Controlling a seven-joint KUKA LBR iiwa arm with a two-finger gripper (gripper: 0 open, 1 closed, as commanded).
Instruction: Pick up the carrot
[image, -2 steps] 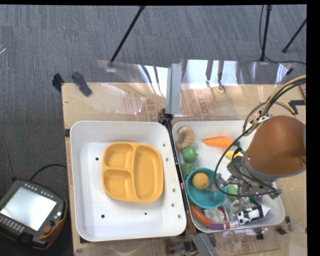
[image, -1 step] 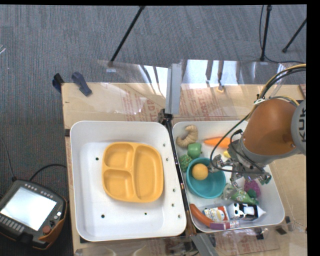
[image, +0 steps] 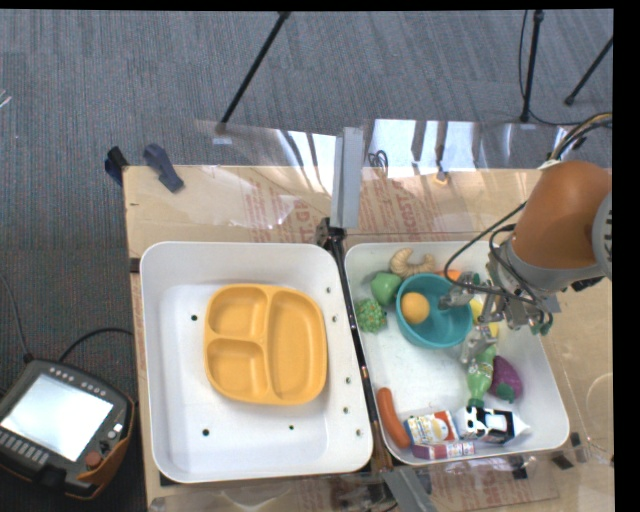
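Observation:
A small orange tip (image: 455, 274) that may be the carrot peeks out at the far rim of the teal bowl (image: 440, 325) in the right bin; the arm's wrist hides the rest of it. My gripper (image: 482, 335) hangs low over the right bin, just right of the bowl and close above a green toy (image: 480, 378). I see nothing held in it. The orange-banded wrist (image: 560, 225) covers the bin's far right corner.
The bowl holds a yellow-orange ball (image: 415, 307). Around it lie green vegetables (image: 378, 300), a tan croissant (image: 405, 260), a purple eggplant (image: 507, 377), a red-orange sausage (image: 392, 417) and a milk carton (image: 465, 430). The left bin (image: 170, 400) holds a yellow divided plate (image: 266, 343).

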